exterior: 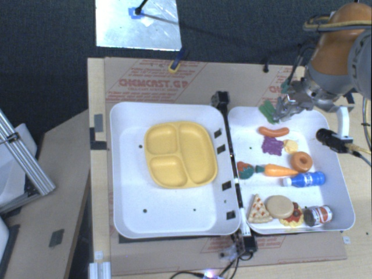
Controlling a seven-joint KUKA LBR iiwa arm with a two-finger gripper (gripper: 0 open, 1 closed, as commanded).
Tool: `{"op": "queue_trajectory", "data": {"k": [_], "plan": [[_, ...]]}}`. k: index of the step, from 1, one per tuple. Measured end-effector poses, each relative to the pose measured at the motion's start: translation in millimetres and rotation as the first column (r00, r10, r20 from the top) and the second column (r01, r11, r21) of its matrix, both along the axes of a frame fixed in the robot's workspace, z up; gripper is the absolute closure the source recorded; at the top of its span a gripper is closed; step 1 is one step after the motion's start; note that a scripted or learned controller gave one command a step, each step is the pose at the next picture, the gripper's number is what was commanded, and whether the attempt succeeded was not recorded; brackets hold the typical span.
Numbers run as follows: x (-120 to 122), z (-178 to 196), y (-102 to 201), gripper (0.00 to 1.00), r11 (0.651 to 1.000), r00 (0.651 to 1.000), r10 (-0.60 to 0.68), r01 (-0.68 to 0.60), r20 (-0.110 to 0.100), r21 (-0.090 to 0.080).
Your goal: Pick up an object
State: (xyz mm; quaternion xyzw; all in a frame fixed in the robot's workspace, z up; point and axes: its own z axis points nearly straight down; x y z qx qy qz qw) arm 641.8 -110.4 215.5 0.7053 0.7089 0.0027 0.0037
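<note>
The pizza slice (260, 210) looks flat; we'd grab the stiff, light sausage (274, 131) across its middle. Our gripper (285, 110) state: cannot tell.

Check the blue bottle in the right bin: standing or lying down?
Lying down. The blue bottle rests on its side on the right bin floor, its long axis running left-right, just below the donut.

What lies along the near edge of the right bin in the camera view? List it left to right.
Pizza slice → burger → can.
</note>
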Motion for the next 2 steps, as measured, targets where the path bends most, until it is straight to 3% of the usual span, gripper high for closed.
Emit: {"op": "queue_trajectory", "data": {"k": [1,2], "plan": [[1.1,10.0,0.1,1.00,1.000,1.000,0.001,-0.001,-0.005,0.001],[9.9,12.2,55.8,1.00,1.000,1.000,0.004,-0.004,-0.006,0.002]]}}
